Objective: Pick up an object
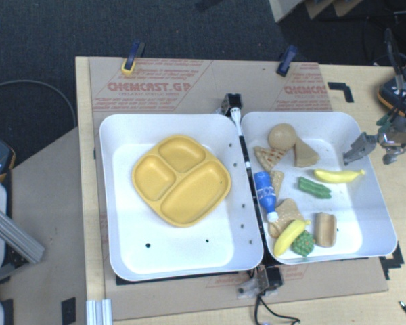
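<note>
My gripper [373, 152] hangs at the right rim of the right bin [372, 202], open, with nothing between its fingers. One grey finger [355, 149] points down-left, just above and right of a small yellow banana [338, 175]. Near it lie a green pickle [314, 187], a tan wedge [305, 155] and a tan ball [281, 136]. A blue bottle [263, 190] lies along the bin's left side. At the front sit a second banana [288, 237], a green broccoli piece [302, 245] and a brown bread roll [325, 229].
The left bin [122, 235] holds a yellow divided plate [181, 179]. A black-edged divider [247, 181] runs between the bins. A waffle-like triangle [270, 158] lies by the bottle. Clamps [130, 58] hold the cardboard at the back edge.
</note>
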Available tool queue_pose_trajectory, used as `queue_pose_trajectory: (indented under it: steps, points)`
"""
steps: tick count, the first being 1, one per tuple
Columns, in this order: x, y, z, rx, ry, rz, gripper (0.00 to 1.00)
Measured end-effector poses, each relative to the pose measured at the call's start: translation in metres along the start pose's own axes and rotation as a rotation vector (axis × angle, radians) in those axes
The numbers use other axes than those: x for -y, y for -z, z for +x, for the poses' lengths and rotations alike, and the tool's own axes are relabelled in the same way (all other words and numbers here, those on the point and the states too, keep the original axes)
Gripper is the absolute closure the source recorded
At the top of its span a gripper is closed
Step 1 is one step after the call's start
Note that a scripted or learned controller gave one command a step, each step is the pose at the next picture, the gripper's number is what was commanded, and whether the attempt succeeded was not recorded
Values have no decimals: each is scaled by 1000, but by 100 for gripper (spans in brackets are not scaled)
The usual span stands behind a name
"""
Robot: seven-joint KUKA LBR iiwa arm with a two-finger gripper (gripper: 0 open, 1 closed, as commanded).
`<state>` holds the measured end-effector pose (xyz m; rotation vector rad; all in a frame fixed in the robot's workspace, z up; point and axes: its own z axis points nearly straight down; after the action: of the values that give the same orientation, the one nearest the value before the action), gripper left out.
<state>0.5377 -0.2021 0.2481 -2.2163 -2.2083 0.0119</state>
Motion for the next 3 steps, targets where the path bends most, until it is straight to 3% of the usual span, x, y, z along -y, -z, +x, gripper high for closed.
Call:
queue_pose_trajectory:
  steps: [1, 3]
  points:
    - [-2, 7, 1, 3, 4, -14, 0]
    - [-7, -77, -2, 2, 3, -12, 0]
